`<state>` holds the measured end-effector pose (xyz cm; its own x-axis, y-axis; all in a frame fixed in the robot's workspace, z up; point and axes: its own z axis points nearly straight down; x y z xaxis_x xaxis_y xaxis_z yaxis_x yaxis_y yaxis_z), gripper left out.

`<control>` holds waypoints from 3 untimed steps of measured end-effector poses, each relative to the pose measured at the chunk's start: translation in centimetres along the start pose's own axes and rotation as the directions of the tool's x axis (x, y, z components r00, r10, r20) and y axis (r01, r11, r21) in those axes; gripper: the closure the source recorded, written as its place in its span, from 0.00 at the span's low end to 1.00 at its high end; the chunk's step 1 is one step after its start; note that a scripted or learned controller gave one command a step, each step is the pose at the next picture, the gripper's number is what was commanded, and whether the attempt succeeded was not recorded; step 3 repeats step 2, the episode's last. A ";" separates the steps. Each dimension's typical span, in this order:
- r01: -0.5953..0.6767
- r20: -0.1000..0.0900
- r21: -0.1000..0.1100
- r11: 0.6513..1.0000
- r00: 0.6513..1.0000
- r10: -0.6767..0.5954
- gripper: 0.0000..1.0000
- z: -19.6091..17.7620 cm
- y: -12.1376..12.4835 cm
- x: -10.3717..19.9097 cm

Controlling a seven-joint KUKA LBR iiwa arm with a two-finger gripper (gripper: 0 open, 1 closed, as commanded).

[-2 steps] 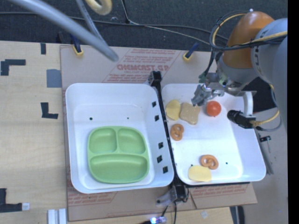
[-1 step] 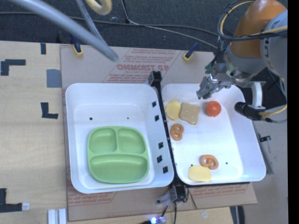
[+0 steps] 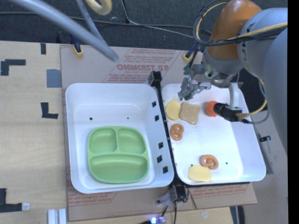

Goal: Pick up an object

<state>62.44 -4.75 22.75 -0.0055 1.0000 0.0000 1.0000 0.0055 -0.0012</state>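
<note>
My right bin holds the tan bread slice near its far-left corner; it looks light and soft, best pinched across its edges; my gripper hovers just above; its grip I cannot tell.

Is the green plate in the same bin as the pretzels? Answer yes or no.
No. The green plate lies in the left bin; both pretzels lie in the right bin.

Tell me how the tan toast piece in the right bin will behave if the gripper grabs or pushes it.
The toast lies flat, so it probably won't roll or tip. It looks like thin, light toy food, likely stiff and sliding easily on the smooth bin. It touches the yellow piece, so a push may shift both. The gripper hangs at its upper edge.
</note>
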 end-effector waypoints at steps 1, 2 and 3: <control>0.001 -0.001 0.001 1.000 1.000 -0.001 1.00 1.2 -0.2 5.5; 0.000 0.000 0.001 1.000 1.000 0.000 1.00 1.8 -1.2 10.9; 0.000 0.000 0.001 1.000 1.000 0.000 1.00 1.8 -1.2 10.9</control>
